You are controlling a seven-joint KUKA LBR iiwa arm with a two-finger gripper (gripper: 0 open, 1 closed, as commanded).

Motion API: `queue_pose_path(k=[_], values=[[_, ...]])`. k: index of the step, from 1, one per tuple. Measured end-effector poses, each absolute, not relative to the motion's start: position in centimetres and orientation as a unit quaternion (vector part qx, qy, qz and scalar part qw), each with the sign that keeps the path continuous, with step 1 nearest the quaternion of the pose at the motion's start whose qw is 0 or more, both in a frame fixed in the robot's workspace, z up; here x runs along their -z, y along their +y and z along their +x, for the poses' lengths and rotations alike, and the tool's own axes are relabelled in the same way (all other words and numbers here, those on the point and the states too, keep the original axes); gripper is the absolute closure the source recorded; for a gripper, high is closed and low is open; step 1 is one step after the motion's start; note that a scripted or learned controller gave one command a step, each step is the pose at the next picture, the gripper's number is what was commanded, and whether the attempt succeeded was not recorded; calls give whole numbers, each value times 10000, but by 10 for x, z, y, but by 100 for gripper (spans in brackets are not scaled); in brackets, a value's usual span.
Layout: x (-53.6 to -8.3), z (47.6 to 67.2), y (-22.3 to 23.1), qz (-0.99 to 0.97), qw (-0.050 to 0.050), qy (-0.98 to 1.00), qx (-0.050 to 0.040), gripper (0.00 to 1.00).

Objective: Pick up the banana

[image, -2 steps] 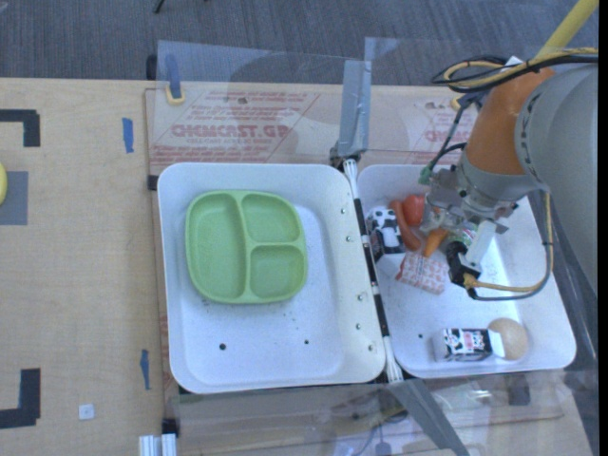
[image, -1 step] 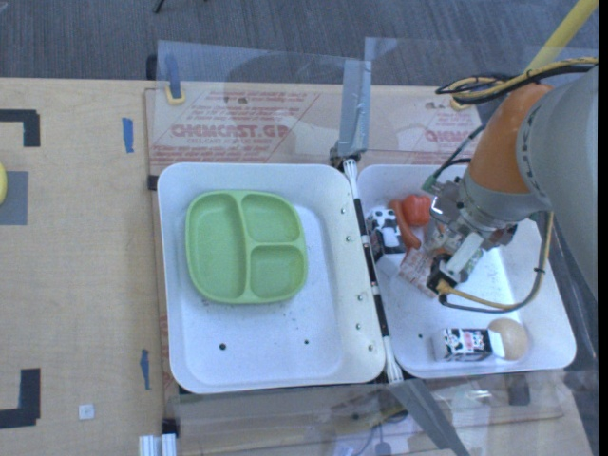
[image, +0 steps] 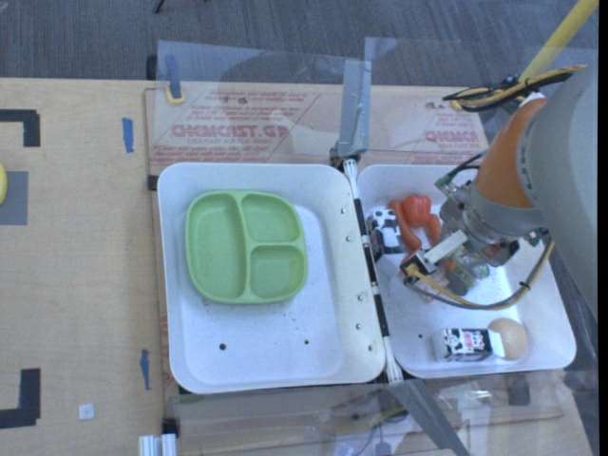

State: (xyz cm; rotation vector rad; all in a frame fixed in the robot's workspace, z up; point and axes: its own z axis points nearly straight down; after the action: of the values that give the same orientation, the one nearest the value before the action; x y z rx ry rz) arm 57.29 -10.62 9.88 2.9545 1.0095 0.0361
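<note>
Camera view: gripper [image: 454, 270] over right bin [image: 556, 340], just beside orange toy [image: 416, 215] and black-white cow toy [image: 384, 224]; open or closed unclear. Banana position can't be told. Milk carton [image: 465, 343] touching beige egg [image: 508, 338]. Green plate [image: 245, 247] in left bin [image: 190, 350].

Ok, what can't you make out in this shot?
Camera view:
- Orange thing in the right bin: partly covered by the arm, kind unclear.
- Bin floor under the arm: hidden.
- Yellow thing: cut off by the left edge.
- Black-and-white carton: print too small to read.
</note>
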Motion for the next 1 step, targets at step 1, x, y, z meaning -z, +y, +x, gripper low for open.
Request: queue_pose_path(k=[1], values=[[-137, 610, -107, 9685, -2, 2491, 5, 100]])
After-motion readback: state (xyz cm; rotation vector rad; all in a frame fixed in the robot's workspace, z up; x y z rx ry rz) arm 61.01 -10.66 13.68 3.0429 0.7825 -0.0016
